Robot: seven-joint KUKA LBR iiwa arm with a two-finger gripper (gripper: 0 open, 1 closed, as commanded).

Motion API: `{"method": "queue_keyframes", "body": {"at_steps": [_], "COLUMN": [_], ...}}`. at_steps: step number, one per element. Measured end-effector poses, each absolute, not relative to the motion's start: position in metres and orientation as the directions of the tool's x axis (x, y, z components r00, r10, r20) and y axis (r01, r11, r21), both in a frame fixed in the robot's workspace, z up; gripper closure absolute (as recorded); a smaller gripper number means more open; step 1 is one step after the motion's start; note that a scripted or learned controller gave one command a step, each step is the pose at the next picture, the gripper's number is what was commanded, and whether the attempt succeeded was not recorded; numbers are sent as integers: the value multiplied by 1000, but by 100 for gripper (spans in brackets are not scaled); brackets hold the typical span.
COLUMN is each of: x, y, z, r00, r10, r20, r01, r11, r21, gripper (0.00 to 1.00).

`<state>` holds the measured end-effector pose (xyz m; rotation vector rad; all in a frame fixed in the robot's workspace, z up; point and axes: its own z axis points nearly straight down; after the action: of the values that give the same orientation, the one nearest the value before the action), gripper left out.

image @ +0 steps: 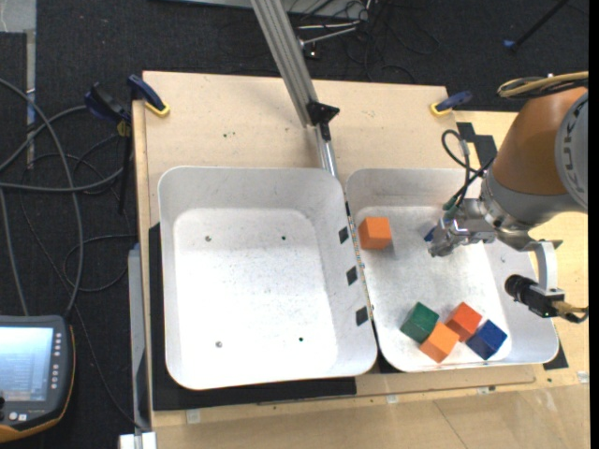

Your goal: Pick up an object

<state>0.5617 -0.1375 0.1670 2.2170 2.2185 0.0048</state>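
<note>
Gripper (pixel 444 238) first: mine hangs over the right bin (pixel 524 352), near its upper middle, and nothing sits between its tips, so I carry no load. Whether it is spread or closed I cannot tell from this angle; it is small and dark against the white floor.

Going down in size from there: the left bin (pixel 178 251) holds no blocks that I can see, only speckled floor. All the candidates lie in the right bin. One orange cube (pixel 375 233) stands alone by the bin's left wall, near my tip but apart from it, with bare floor between us. Toward the near edge sits a cluster touching or almost touching: a green block (pixel 419 322), an orange block (pixel 440 343), a red block (pixel 464 319) and a blue block (pixel 486 339).

By my judgement the pick is not yet done. Nothing is lifted; every block rests on the floor. What is left is the whole grasp: line up, descend, close, raise. The lone orange cube looks the easiest, being free on all sides.
</note>
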Motion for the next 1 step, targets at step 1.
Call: {"method": "queue_keyframes", "body": {"at_steps": [1], "x": [567], "y": [-135], "z": [211], "r00": [-3], "r10": [1000], "r20": [-1], "r01": [1000], "r11": [3], "r21": [6], "gripper": [100]}}
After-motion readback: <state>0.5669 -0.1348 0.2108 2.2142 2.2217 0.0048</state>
